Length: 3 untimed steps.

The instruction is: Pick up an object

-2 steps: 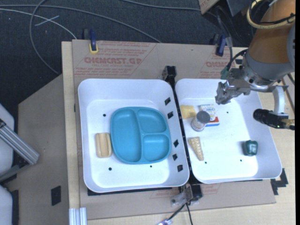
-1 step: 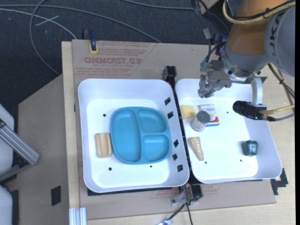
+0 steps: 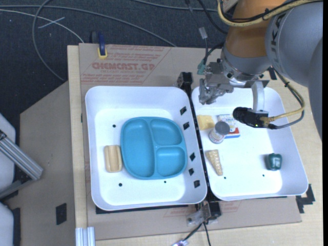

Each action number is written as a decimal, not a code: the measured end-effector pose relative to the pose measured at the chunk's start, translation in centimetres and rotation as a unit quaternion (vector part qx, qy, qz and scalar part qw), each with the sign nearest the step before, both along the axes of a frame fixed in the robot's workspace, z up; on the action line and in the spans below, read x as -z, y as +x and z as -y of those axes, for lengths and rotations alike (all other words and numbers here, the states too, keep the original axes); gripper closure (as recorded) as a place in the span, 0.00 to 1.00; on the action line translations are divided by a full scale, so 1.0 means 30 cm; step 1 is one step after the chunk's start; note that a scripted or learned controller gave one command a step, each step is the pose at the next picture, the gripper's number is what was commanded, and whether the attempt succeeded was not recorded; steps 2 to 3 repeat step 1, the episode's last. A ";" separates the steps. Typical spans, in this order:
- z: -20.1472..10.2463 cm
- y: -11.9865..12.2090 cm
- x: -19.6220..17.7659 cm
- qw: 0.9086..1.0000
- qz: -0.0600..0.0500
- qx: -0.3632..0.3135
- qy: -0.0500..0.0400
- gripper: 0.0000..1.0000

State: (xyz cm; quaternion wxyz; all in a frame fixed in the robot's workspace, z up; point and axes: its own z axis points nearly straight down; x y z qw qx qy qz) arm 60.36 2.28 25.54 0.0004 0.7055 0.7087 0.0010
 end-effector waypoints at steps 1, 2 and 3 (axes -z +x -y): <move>-0.160 0.082 0.018 1.000 0.000 0.000 0.000 1.00; -0.160 0.082 0.018 1.000 0.000 0.000 0.000 1.00; -0.160 0.082 0.018 1.000 0.000 0.000 0.000 1.00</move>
